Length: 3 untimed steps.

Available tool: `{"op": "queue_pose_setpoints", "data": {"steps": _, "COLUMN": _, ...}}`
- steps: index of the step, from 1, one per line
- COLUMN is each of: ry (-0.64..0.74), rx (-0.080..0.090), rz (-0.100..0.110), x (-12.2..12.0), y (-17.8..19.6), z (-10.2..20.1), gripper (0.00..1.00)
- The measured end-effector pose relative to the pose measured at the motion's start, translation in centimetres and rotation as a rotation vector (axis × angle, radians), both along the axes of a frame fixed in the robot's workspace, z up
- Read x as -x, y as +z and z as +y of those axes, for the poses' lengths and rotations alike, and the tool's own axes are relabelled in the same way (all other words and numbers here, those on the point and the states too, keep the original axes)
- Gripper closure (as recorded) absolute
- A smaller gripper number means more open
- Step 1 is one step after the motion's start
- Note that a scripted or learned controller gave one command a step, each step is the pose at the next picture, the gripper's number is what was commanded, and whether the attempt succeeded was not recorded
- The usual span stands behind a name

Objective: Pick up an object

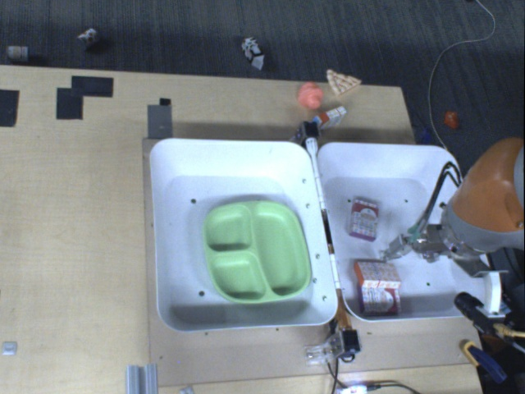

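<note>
Near edge of the right bin [426, 156]: a red and white box [378, 286] sits against the bin's near wall, left half of the floor. It looks to stand nearly square to the wall, its long axis running near to far.

Just right of it and slightly farther: the gripper [399, 248]. The tip points left, toward the divider between the bins, and hangs just beside the box's far right corner. Whether tip and box touch, I cannot tell. Fingers are too small and blurred to read, so how far open the gripper is, and whether it has hold of anything, I cannot tell either (nothing visibly sits between them).

The arm [492, 199] comes in from the right over the bin's right half.

Farther in: a small red and white packet [363, 219] lies flat, left of centre, apart from the box and up-left of the gripper tip.

The relation that matters: both candidates lie left of the gripper, the box on the near side, the packet on the far side. The box is closer, judging by the gap. A short move left and nearward would likely centre over it.

Left bin [164, 220]: a green tray [256, 249], well apart from the gripper, across the divider.
</note>
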State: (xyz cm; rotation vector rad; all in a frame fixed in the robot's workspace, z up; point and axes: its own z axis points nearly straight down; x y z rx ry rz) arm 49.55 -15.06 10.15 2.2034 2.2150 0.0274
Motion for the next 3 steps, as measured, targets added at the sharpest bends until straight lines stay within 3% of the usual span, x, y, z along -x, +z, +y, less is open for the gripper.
{"op": "queue_pose_setpoints", "data": {"steps": 1, "ry": 0.002, "rx": 0.001, "rz": -0.004, "x": -0.2, "y": 1.1, "z": 0.0, "gripper": 1.0}}
{"op": "queue_pose_setpoints", "data": {"steps": 2, "ry": 0.002, "rx": 0.001, "rz": -0.004, "x": -0.2, "y": 1.1, "z": 0.0, "gripper": 0.0}}
{"op": "queue_pose_setpoints", "data": {"steps": 3, "ry": -0.002, "rx": 0.002, "rz": 0.014, "x": 0.6, "y": -1.4, "z": 6.3, "gripper": 0.0}}
